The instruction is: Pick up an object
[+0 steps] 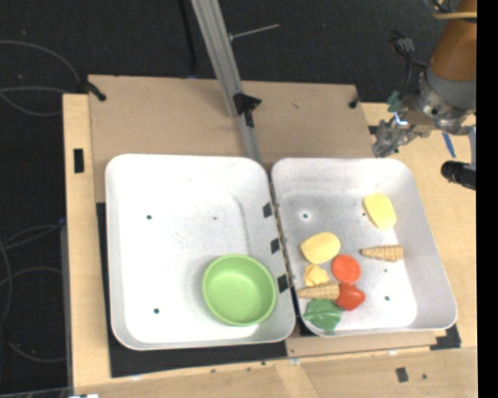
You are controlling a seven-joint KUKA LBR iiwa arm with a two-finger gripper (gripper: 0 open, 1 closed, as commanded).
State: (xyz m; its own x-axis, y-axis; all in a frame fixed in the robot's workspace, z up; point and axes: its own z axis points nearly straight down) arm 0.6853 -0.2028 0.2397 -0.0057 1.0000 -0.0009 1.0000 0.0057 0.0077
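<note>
Above right bin's (423, 222) far corner | tool (388, 142) parked clear of toy food; finger state cannot be told | nothing gripped.

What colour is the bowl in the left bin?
Light green; the bowl shows best in the camera view.
</note>
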